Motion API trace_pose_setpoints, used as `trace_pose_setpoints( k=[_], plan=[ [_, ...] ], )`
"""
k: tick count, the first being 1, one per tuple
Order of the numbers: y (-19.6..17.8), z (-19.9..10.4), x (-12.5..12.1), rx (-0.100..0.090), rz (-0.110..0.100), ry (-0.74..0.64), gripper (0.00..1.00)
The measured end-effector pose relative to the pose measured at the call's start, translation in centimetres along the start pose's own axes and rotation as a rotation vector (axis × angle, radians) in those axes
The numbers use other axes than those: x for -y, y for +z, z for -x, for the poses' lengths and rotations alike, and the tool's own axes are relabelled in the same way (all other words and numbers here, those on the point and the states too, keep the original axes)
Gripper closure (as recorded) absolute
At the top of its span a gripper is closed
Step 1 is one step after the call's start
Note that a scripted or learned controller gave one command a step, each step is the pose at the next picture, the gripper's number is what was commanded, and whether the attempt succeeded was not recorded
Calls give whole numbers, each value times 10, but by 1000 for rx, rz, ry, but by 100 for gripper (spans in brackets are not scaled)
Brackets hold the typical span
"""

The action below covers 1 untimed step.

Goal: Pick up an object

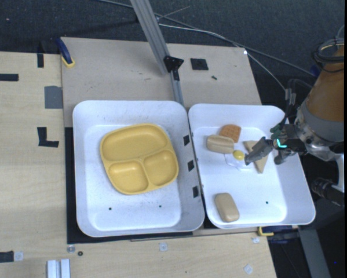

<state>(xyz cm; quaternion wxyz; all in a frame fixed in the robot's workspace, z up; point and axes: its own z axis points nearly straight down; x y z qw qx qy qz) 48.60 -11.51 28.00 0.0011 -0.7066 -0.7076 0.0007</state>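
The right bin [289,207] holds several small things. An orange-brown piece [231,132] lies beside a tan block [219,145] near the bin's middle. Just right of them sits a small yellow ball [238,154]. A tan wedge [260,164] lies right of the ball. A tan oval piece [226,207] rests alone near the front edge. My gripper [266,153] reaches in from the right, low over the tan wedge and close to the yellow ball. It covers part of the wedge.
The left bin [92,213] holds a yellow divided plate [139,158]. A grey pole [156,33] slants down to the gap between the bins at the back. Cables run across the dark floor behind the bench.
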Motion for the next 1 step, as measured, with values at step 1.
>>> trace_pose_setpoints(
  k=[1],
  plan=[
    [-1,0,0,0,1,0,0]
  ],
)
